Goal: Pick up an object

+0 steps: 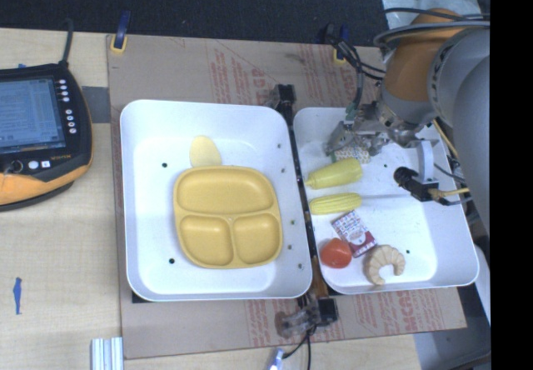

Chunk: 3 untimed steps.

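The gripper [354,137] hangs low at the far end of the right bin [450,264], its grip state impossible to tell, with the nearest corn cob [335,174] just below-left of it, long axis lying roughly across the bin.

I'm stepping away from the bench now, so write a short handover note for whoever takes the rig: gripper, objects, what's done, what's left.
Gripper: low at the far end of the right bin, just beyond the upper corn cob; nothing seen held.
Right bin: two corn cobs, the lower one beside the first; red packet, tomato and croissant at the near end.
Left bin: yellow divided tray, with a pale yellow piece behind it.
Done: arm is over the objects.
Left: grasp one and lift it.
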Each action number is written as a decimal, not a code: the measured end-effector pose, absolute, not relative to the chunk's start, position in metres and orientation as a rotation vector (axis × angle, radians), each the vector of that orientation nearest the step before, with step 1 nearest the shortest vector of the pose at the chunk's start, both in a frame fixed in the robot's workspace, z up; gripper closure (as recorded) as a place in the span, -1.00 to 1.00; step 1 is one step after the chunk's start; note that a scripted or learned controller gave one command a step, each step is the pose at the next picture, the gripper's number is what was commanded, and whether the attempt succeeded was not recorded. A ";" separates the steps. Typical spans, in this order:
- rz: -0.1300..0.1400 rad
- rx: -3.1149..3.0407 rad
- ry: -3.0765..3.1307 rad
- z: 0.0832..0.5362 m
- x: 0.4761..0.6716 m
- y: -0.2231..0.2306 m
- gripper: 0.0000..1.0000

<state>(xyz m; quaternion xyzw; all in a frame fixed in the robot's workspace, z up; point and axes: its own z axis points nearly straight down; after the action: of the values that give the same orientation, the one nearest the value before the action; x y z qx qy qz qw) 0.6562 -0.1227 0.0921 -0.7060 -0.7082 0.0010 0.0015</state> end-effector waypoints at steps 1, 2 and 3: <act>0.004 -2.215 -2.222 0.092 0.656 -0.120 -1.00; 0.005 -2.214 -2.223 0.092 0.656 -0.115 -1.00; 0.006 -2.214 -2.226 0.092 0.636 -0.100 -1.00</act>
<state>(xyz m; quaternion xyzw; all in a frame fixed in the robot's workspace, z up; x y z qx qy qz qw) 0.6361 -0.0995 0.0917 -0.7052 -0.7090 0.0021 0.0012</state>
